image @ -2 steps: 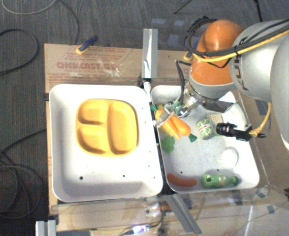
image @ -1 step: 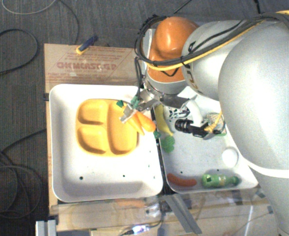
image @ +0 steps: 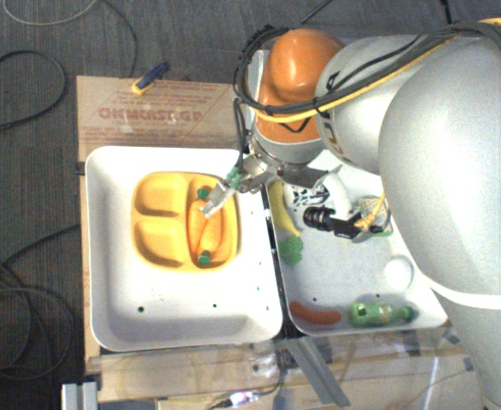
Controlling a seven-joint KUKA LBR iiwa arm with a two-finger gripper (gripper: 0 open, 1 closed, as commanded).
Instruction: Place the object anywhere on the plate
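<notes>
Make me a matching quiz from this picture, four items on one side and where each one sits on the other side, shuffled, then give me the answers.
Items
1. yellow plate
2. green bottle
3. banana
4. sausage

Places
A. right bin, near front edge, beside the sausage on its right
B. left bin
C. right bin, along its left wall
D. right bin, front left corner

Pairs: 1-B, 2-A, 3-C, 4-D
</notes>
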